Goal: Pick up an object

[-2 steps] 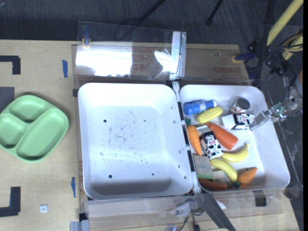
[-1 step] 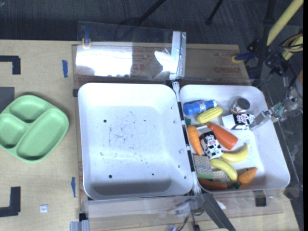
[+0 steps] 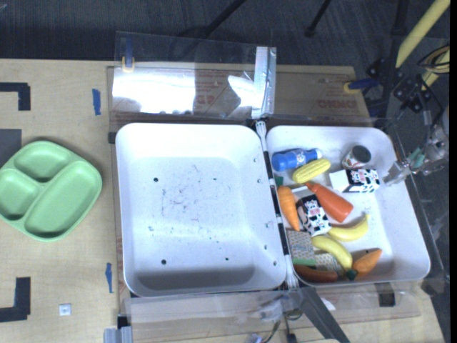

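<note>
Objs for pick-up sit in the right bin (image 3: 408, 224), none lifted.

Closest to the gripper (image 3: 400, 168) is a black-and-white cube (image 3: 363, 180), just to its left and apart from it; a dark round can (image 3: 358, 153) lies left and a bit further back. Further left: yellow corn-like piece (image 3: 312, 169), blue bottle (image 3: 293, 158), orange carrot (image 3: 288, 206), 2nd black-and-white block (image 3: 313, 216) w/ a red-orange piece (image 3: 335, 203) beside it. Left and nearer the front: two bananas (image 3: 349, 228) and a small orange piece (image 3: 367, 260). Gripper hangs blurred at the bin's right rim; can't tell if it's apart or together. Left bin (image 3: 189, 263) well off to its left, green divided plate (image 3: 47, 189) on the table (image 3: 57, 113) beyond.
</note>
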`<state>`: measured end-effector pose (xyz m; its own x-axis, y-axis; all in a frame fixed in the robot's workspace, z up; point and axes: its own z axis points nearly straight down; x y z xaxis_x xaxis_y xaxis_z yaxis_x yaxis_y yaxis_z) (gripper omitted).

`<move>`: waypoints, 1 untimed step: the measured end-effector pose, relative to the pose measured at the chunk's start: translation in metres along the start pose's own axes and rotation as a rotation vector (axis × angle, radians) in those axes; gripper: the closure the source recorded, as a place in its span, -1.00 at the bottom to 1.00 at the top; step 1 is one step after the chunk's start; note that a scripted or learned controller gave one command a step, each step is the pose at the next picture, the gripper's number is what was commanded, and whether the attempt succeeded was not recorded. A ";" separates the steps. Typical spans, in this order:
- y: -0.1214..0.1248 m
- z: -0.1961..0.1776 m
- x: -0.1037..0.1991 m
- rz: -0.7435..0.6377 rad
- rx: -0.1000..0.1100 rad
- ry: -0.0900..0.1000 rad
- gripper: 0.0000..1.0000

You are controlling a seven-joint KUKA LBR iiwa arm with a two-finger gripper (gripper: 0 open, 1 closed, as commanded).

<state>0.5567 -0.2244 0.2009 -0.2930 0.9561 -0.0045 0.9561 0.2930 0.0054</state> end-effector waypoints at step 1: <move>0.069 -0.060 -0.020 -0.111 0.002 0.001 1.00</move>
<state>0.6280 -0.2237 0.2618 -0.3969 0.9178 -0.0036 0.9178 0.3970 0.0031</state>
